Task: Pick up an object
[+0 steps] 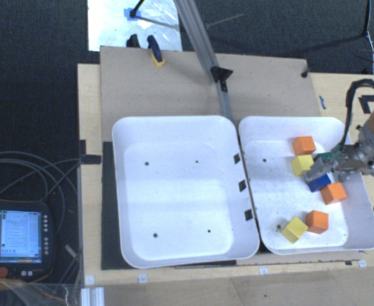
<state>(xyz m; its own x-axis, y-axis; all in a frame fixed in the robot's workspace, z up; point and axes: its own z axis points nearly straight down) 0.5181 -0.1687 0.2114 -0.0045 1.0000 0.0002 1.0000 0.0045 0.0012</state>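
- End effector point(323, 166) low in right bin point(359, 231), reaching in from right, tips amid the block cluster at mid-bin.
- Finger state: cannot tell, tips blurred against blocks; nothing visibly pinched.
- Candidate targets right at tips: yellow block point(301, 164) just left, blue block point(318, 182) just below/near side, partly under the end effector.
- Other blocks: far orange block point(304, 145) touching or nearly touching yellow one; mid orange block point(334, 193) just beside blue; near pair, near yellow block point(294, 229) and near orange block point(317, 221), well apart from tips, close to near wall.
- Left bin point(174, 132) not involved.
- Probably approach/descent stage, grasp not yet confirmed.
- To do well: commit to one block, centre it between fingers, align with flat faces not corners.
- Crowding risk: neighbours touching, likely to nudge yellow or mid orange instead of seating.
- Close fully before lifting, lift straight up, check block actually comes off bin floor.
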